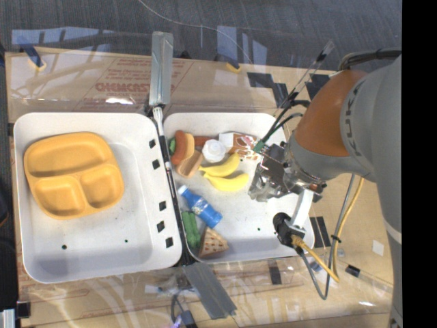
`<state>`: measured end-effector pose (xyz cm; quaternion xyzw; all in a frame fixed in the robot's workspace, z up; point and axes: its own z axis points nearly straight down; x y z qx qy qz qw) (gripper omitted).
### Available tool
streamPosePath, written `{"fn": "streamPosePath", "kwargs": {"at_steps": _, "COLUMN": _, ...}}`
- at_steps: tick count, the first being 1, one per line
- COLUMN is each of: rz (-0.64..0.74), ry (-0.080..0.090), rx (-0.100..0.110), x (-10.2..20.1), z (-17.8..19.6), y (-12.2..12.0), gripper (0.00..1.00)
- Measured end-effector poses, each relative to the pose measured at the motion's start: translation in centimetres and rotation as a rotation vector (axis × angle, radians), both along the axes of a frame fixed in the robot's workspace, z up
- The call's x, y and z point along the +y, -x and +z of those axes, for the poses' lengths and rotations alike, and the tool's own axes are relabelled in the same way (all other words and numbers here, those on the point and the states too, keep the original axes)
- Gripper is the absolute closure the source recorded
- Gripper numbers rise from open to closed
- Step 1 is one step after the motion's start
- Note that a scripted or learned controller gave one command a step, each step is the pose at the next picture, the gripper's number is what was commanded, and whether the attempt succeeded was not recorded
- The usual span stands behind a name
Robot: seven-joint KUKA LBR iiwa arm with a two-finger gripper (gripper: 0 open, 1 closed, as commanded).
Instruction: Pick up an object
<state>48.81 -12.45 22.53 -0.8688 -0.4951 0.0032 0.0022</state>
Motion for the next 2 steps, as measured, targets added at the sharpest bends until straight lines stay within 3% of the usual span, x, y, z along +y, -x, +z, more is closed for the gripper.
{"fn": "streamPosePath", "kwargs": {"at_steps": 1, "rz": -0.346, "ry": 0.001, "rx": 0.000, "x": 8.6, "z": -3.6, "y": -3.7, "gripper": 1.00}}
{"fn": "streamPosePath", "kwargs": {"at_steps": 2, "rz": -0.200, "ry": 0.000, "rx": -0.001, "x": 8.2, "z": -3.5, "y": 1.1, "gripper": 1.00}}
